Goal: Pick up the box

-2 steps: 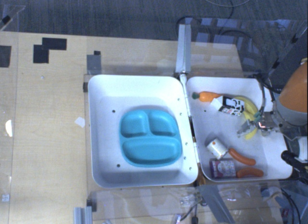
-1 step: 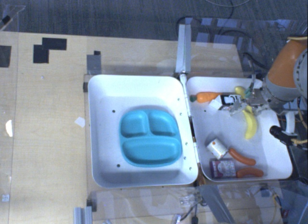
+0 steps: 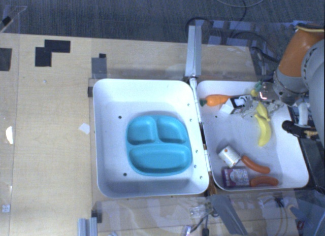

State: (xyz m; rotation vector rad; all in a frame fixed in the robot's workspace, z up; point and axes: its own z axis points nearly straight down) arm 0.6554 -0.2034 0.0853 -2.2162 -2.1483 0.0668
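Observation:
A small white and black box point(image 3: 231, 104) lies at the back of the right bin point(image 3: 299, 171), just right of an orange carrot point(image 3: 217, 100). A purple box-like packet point(image 3: 235, 177) lies at that bin's front edge. The grey arm with its orange band point(image 3: 298, 52) reaches in from the right. Its gripper point(image 3: 252, 108) hangs low over the back of the right bin. It sits directly right of the small box and at the top end of a yellow banana point(image 3: 263, 126). I see nothing clearly held in it.
The left bin point(image 3: 109, 128) holds a blue divided tray point(image 3: 158, 145). In the right bin there are also a silver can point(image 3: 229, 155) and two reddish sausages point(image 3: 255, 165) point(image 3: 264, 181) near the front. Cables run behind the bins.

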